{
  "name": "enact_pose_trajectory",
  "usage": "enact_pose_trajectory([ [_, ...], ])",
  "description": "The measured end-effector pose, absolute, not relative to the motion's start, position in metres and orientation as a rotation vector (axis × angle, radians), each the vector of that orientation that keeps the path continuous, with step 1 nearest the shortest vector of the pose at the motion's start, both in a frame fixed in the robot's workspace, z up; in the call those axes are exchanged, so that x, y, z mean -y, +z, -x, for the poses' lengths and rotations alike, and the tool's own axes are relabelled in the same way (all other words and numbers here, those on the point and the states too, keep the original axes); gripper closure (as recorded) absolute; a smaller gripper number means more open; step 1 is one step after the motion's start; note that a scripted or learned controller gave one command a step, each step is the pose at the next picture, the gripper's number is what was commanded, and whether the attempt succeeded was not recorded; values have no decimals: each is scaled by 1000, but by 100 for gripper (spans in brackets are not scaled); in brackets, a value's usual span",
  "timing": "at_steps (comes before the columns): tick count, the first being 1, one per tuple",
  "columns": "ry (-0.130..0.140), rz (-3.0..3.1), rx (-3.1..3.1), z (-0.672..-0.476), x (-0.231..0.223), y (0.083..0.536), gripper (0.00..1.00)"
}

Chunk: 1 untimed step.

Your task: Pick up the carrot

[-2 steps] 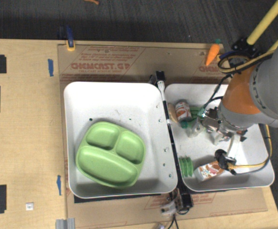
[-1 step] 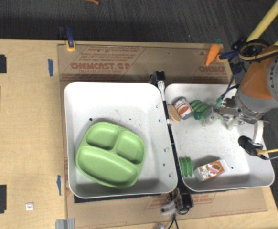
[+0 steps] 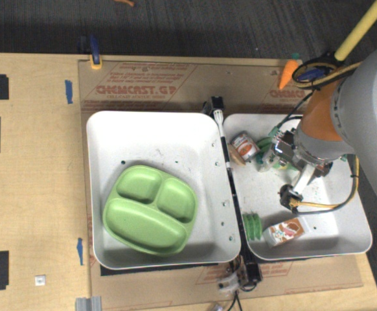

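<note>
Reads "CHEMCAST GP" in red on the cardboard (image 3: 175, 73) behind the bins; reaches from the right with gripper (image 3: 274, 149) low over the right bin (image 3: 334, 222), grip impossible to tell, with carrot (image 3: 285, 76) outside, just behind that bin.

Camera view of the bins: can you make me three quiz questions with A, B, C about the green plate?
1. Where is the green plate?
A. in the left bin
B. in the right bin
C. on the floor

2. How many hollows does it have?
A. one
B. three
C. five

3. How does it lie?
A. upside down
B. standing on its edge
C. flat, hollows facing up

Answers:
1 A: it sits on the left bin's white bottom.
2 B: two small hollows sit above one long one.
3 C: all its hollows open toward the camera.
</note>
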<state>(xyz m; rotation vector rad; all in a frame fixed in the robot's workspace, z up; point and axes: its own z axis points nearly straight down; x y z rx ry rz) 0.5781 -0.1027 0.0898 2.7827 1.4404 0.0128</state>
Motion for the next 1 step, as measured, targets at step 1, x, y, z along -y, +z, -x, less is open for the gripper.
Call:
enact_pose_trajectory([
  [1,13,-2782,-1441,-578,103,90,0],
])
